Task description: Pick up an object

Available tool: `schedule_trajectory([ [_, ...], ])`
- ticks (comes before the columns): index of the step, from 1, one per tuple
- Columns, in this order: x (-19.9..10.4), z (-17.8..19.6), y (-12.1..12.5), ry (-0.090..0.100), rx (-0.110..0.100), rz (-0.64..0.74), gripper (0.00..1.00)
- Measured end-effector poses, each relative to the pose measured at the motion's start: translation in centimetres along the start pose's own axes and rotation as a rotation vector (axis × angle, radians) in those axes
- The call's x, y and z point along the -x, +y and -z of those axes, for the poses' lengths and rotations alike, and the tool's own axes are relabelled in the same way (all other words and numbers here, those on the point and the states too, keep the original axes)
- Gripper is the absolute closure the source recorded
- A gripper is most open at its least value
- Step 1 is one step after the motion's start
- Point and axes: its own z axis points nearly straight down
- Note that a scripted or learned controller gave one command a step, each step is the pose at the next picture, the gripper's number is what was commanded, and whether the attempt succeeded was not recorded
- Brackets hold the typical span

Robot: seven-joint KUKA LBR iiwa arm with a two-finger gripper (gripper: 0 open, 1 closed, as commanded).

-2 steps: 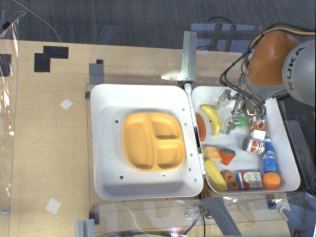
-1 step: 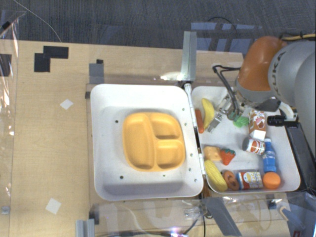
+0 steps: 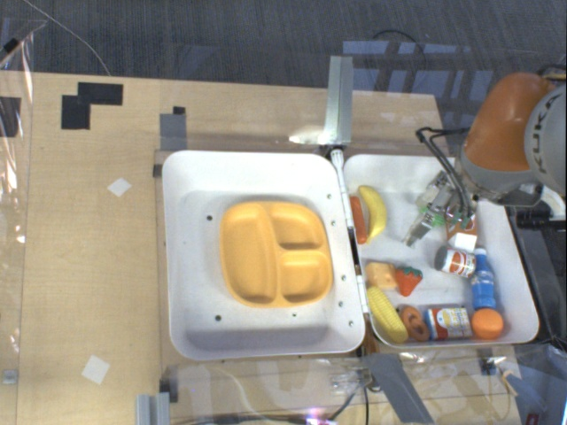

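Left bin [image 3: 177,237], frame centre: one yellow divided tray [image 3: 275,253], three compartments, lying flat.

Right bin [image 3: 523,273], right of centre: banana [image 3: 376,211] beside a red item [image 3: 357,218] at the upper left; bread [image 3: 382,275], strawberry [image 3: 407,281] mid-left; corn [image 3: 386,314], donut [image 3: 413,318], can [image 3: 449,321], orange [image 3: 487,323] along the lower edge; blue bottle [image 3: 483,286] and small jar [image 3: 456,261] at right.

Gripper [image 3: 420,229]: over the bin's bare upper middle, right of the banana; whether its jaws are open or closed cannot be told; nothing seen between them.

Surface: light wooden bench [image 3: 89,264], black patches [image 3: 89,103] upper left. Dark floor [image 3: 221,16] along the top.

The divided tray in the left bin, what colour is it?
Yellow-orange; the divided plastic tray shows best in the camera view.
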Motion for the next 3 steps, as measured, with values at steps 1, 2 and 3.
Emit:
schedule_trajectory([
  [1,-4.0,-0.6,3.9,0.005,0.0,-0.289,0.0],
  [2,0.8,-1.5,6.7,0.003,0.0,-0.627,0.0],
  [3,0.9,-1.5,6.5,0.006,-0.009,-0.271,0.0],
])
